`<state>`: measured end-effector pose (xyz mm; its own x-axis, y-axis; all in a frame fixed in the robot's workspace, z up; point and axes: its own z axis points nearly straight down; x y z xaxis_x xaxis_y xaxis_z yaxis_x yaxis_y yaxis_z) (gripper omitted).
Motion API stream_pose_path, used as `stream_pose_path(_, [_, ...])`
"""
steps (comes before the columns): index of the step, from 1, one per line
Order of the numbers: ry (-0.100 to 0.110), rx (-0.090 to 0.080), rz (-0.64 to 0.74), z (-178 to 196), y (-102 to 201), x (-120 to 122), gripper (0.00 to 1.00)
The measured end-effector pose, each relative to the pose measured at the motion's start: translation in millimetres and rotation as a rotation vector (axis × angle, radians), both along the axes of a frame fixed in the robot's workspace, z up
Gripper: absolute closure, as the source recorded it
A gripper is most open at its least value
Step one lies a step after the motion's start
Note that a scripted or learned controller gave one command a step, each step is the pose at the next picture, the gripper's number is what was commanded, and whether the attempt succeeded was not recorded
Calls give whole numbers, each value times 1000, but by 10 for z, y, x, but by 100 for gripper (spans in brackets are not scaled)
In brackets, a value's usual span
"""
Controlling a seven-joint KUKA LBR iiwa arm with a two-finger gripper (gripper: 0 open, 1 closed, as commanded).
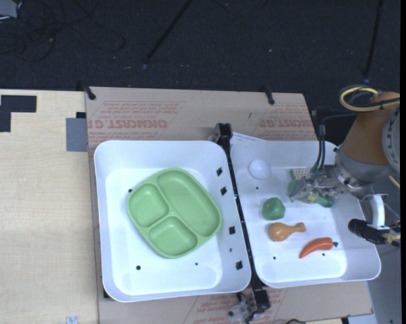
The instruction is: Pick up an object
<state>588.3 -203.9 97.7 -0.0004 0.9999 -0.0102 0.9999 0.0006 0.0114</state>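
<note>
Grey gripper (309, 189) low beside green ball (273, 208), right bin (355, 265).

Dark carpet floor (189, 32), pale wood bench (34, 214), cardboard sheet (156, 117).

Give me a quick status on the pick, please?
Gripper low in right bin, at its far right side. Green ball, orange toy, red pepper, white ball lie loose. Nothing blocking.

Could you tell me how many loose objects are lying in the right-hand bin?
4: a white ball at the back left, a green piece mid-bin, an orange piece below it, a red pepper front right. The gripper may hide more.
</note>
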Motion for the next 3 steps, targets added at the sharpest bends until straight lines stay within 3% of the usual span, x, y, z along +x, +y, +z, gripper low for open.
stream_pose_path(1, [-7, -4, -2, 152, -26, 22, 100])
stream_pose_path(2, [8, 9, -3, 780, -92, 21, 100])
stream_pose_path(3, [6, 8, 1, 1421, -92, 15, 100])
